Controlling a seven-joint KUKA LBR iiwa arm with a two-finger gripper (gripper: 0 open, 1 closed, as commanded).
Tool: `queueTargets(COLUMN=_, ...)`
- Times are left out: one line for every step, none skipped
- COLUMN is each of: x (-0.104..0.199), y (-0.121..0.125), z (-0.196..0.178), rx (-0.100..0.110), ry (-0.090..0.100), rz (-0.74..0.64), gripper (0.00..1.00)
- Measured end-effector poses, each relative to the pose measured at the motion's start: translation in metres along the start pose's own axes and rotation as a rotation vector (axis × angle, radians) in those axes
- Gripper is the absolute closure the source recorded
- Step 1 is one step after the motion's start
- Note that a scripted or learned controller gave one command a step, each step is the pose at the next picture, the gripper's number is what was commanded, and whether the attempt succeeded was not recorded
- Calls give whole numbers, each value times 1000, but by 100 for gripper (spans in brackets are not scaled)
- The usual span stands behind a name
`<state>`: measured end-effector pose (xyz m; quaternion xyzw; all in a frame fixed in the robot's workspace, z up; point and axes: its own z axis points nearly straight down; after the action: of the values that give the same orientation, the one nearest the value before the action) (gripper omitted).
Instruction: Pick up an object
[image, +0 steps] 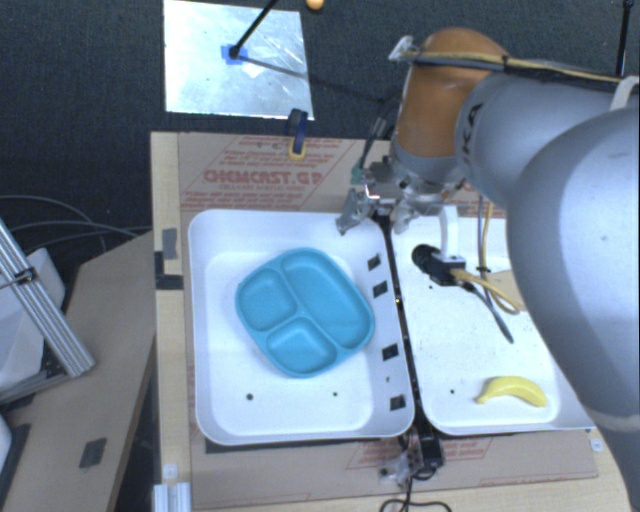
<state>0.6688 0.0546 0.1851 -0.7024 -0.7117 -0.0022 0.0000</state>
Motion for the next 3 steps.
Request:
queueTargets(x=67, y=-22, z=-71, rx=-5, ry=1, rz=2, gripper=0)
queueTargets(x=180, y=-56, z=-131, rx=-4, ry=5, rz=-3, gripper=0)
queueTargets(x=172, y=-141, z=-135, rx=7, ry=-2, rz=5, gripper=0)
